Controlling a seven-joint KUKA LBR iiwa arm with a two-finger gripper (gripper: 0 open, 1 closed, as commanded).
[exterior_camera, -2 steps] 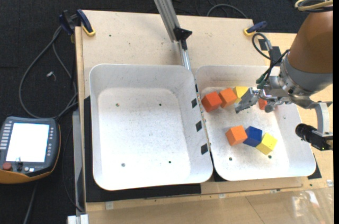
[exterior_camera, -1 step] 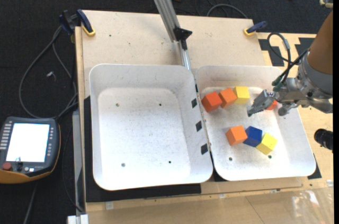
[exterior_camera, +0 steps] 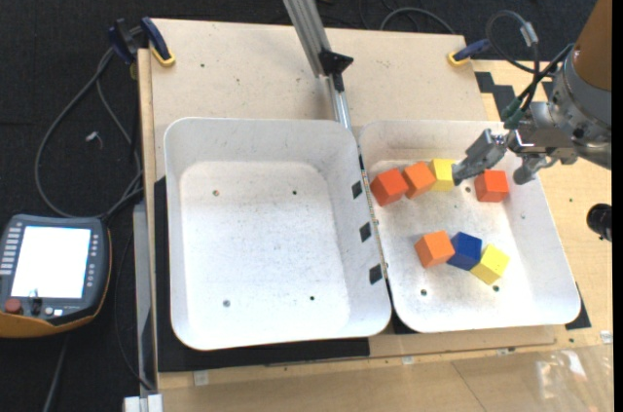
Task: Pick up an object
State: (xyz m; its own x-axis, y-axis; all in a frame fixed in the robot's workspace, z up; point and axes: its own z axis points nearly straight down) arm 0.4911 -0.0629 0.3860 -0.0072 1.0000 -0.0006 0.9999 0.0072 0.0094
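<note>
Blocks sit in the right bin — the pincer hangs spread astride a red-orange cube, gripping nothing — it looks light, rigid, probably wooden, best squeezed across two flat opposite faces.

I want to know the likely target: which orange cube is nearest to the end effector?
The lone orange cube at the right bin's far right side, between the end effector's fingers. The other orange cubes touch neighbouring blocks.
</note>
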